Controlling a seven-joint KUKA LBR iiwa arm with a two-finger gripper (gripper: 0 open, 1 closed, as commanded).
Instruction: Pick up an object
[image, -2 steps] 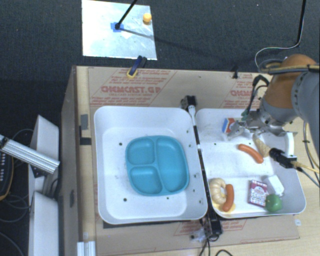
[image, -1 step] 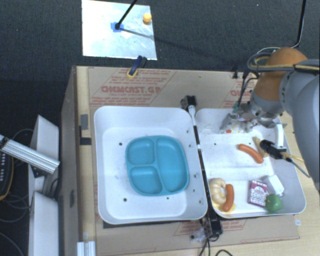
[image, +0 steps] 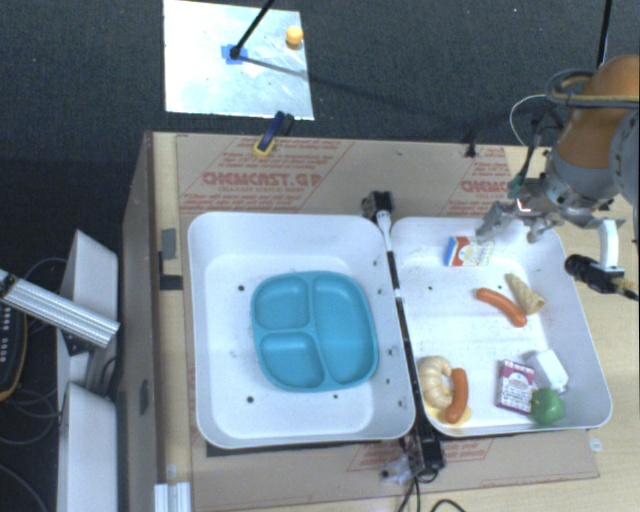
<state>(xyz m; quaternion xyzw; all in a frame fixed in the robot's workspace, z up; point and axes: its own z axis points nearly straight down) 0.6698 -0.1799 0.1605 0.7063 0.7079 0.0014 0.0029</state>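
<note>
White right bin (image: 590, 385), contents: small red-and-white packet (image: 467, 251) at eleven o'clock, sausage (image: 500, 306) at centre. Gripper (image: 516, 222) hovers above the far rim, jaws spread wide, nothing between. Recommended: descend squarely astride the packet, clear of the wall.

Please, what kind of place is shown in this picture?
Probably a robotics lab bench set up for grasping trials. A robot arm hangs over two white bins; one holds a blue divided tray, the other toy food such as a sausage.
</note>
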